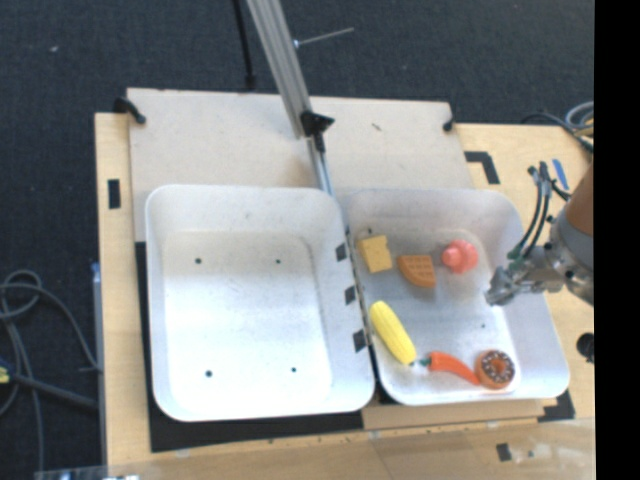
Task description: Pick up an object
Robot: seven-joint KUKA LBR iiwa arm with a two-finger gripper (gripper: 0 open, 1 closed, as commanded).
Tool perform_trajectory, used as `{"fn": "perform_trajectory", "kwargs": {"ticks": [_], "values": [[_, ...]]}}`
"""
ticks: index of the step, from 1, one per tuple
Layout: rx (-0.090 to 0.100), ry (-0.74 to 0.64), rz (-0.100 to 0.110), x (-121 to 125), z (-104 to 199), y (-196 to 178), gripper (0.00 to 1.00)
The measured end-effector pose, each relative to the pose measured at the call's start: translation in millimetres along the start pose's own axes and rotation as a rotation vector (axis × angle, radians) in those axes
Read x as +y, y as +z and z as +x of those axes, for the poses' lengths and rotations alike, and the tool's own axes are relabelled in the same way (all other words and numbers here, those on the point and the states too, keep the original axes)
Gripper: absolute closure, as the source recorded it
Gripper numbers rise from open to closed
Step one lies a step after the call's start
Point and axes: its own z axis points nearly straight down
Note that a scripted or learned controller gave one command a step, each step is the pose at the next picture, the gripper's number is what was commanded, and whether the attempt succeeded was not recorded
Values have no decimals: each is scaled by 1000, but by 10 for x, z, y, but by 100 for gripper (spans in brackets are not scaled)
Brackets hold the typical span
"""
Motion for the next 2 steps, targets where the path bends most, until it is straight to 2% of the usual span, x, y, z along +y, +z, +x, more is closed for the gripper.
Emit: {"fn": "perform_trajectory", "kwargs": {"ticks": [1,2], "values": [[2,-2,3,16,-16,-198,100],[4,-8,3,54,512,-329,100]]}}
